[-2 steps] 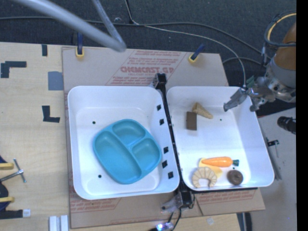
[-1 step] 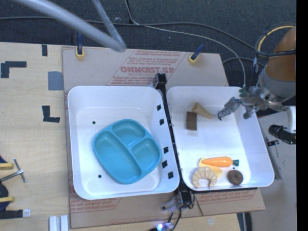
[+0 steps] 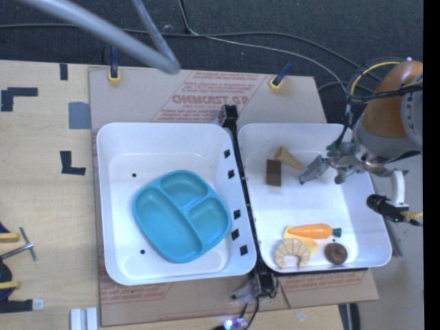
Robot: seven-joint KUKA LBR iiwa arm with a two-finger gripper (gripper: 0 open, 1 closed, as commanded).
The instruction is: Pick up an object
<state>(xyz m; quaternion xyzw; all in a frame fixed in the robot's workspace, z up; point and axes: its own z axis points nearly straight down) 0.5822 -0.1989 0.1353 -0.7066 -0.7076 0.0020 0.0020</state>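
The right bin (image 3: 357,215) holds a brown block (image 3: 273,172), a tan wedge (image 3: 289,159) just behind it, an orange carrot (image 3: 311,232), a croissant (image 3: 293,253) and a small brown round piece (image 3: 336,254). My gripper (image 3: 324,176) hangs over the upper right part of this bin, to the right of the block and wedge. It is open, its fingers spread apart with nothing between them. One fingertip (image 3: 306,177) points toward the brown block.
A blue divided plate (image 3: 181,215) lies in the left bin (image 3: 110,184). A black divider (image 3: 237,184) runs between the bins. The arm's orange band (image 3: 392,88) is at the right edge, with cables behind the bins.
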